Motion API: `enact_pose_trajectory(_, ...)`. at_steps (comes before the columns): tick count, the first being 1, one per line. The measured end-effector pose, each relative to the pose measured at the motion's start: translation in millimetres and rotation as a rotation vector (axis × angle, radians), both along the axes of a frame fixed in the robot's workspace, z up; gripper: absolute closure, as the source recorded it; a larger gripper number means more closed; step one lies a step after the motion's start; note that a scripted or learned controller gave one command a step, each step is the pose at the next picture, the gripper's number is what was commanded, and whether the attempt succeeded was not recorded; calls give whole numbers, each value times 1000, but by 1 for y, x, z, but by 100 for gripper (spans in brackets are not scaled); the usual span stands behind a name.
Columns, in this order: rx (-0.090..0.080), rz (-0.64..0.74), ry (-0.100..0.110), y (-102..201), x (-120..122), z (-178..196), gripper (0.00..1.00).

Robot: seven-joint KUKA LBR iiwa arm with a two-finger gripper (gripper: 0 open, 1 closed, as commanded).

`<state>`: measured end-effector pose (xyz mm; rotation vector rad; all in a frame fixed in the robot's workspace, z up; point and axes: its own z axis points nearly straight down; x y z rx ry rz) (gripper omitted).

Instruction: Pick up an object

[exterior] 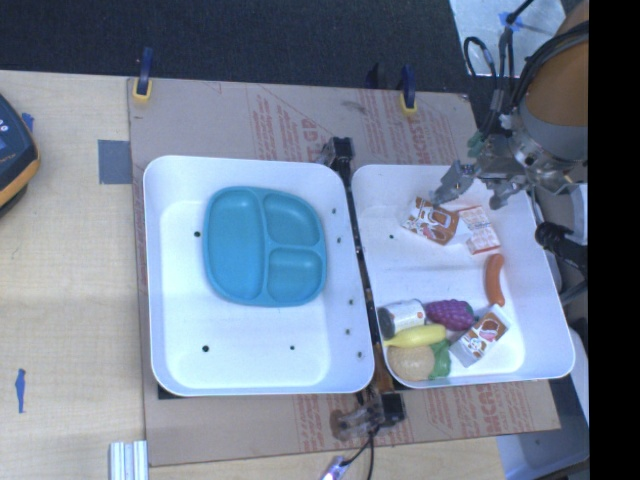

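Observation:
My gripper (481,184) hangs over the far end of the right bin (540,268), open, with nothing between its fingers. Just below it lie a brown-and-white packet (432,220) and a smaller red-and-white packet (481,231). An orange sausage (494,280) lies toward the bin's right side. At the near end sit a tin can (403,317), purple grapes (450,314), a yellow banana (418,336), a tan round roll (408,362) and a small carton (482,334), all packed close together.
The left bin (180,298) holds a blue divided plate (265,245). The two bins meet along a rim with clips (341,152). A yellow-edged device (12,153) lies at the bench's far left. Cables and the arm's body (555,78) stand at the upper right.

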<state>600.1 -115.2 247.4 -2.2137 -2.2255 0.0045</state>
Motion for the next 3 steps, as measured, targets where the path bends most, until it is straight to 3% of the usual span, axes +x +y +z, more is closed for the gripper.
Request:
enact_pose_trajectory(1,-3,-2,-21,-38,50,-137,0)
enact_pose_trajectory(2,3,0,-23,-64,57,-143,0)
enact_pose_trajectory(3,-2,0,-31,-73,39,-143,0)
